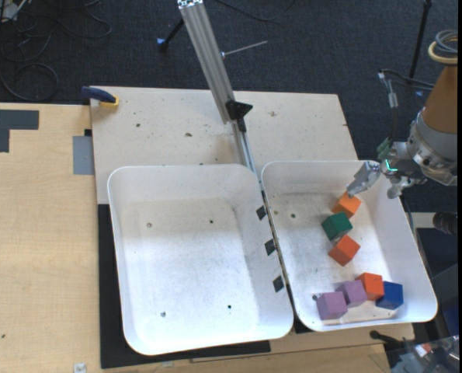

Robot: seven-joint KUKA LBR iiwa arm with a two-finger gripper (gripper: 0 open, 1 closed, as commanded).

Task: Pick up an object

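- Reaching in from the right, the tool [368, 179] hangs over the right bin [417, 247]; whether it is apart or together I cannot tell.
- The orange cube [346, 204] lies just below and left of the tool tip, nearest of all.
- The green cube [337, 225] sits further below it.

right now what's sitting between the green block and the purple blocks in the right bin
An orange-red block lies between the green block and the purple blocks, just below the green one, seen in the camera view.

Orange band above a grey wrist, green-lit spot, pale metal tool [365, 179], perhaps ribbed
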